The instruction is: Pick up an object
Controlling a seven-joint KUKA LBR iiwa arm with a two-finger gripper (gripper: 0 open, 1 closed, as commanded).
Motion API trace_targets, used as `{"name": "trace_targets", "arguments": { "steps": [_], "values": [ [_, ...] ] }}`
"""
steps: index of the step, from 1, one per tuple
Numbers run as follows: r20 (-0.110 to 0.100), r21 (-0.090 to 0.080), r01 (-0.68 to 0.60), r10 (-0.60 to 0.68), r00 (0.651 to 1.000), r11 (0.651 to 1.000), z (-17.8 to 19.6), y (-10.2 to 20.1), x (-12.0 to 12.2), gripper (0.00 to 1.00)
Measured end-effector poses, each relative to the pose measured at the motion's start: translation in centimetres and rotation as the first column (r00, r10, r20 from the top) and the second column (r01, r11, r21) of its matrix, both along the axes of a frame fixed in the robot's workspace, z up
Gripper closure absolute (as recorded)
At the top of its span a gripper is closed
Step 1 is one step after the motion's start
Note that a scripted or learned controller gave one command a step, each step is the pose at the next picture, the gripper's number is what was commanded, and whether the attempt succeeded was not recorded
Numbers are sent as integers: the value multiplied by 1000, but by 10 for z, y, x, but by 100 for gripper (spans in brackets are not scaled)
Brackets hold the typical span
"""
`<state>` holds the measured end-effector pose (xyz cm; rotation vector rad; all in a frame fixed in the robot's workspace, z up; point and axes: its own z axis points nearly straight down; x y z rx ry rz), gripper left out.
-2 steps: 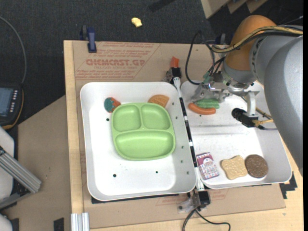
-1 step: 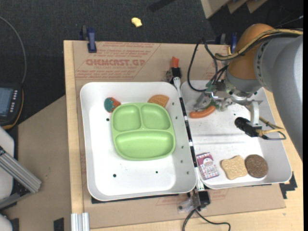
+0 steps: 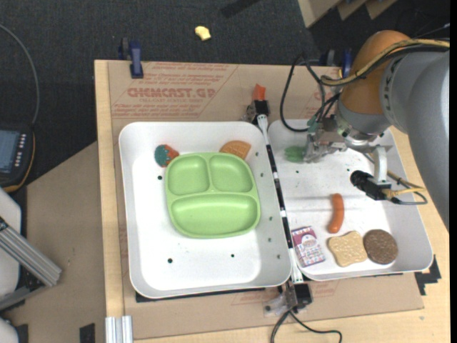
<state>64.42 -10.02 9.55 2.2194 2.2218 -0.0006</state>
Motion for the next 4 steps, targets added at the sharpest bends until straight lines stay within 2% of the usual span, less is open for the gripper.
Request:
{"name": "trace_targets", "arguments": {
  "steps": [1,2,3,4],
  "values": [
    [-1,-2,11,-11,1000,1000,73,-91,-79,100],
    [-1,1,2,-2,1000,1000,68,-85,-76,0],
    [-8,4,0,0,1000,1000,-16,-54,-95,0],
    [3,0,2,-2,1000,1000,0,-56,-92,100]
  ]
}}
